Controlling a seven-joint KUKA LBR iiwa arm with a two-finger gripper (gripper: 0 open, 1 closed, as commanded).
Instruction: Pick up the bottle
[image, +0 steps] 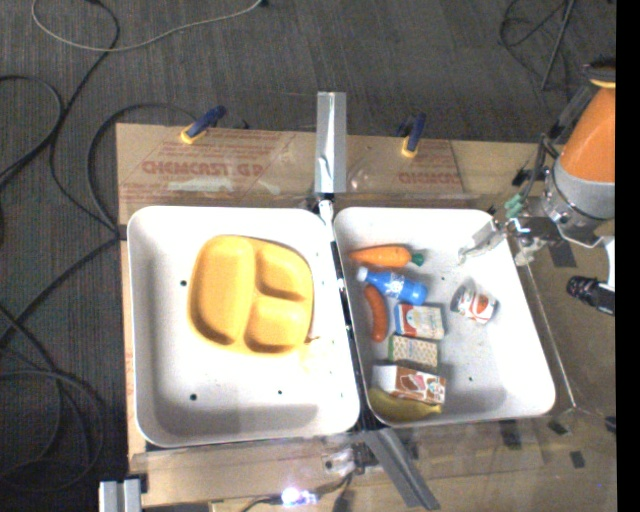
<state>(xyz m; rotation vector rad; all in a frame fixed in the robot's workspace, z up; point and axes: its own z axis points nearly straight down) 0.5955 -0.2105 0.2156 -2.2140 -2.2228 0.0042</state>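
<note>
- Closest to the camera is the banana (405, 406), tucked against the front wall of the right bin (520, 395), with a small carton (408, 382) just behind it.
- The bottle (392, 285), blue with a white cap end, lies on its side in that bin's left part, just below the carrot (380, 256). Long axis runs roughly left-right, tilted a bit.
- The gripper (487, 238) hovers over the bin's back right corner, nothing between its fingers, which look slightly parted.
- So the bottle sits well to the gripper's left and a bit toward the front. I'd guess it has to travel that way and close across the narrow width.
</note>
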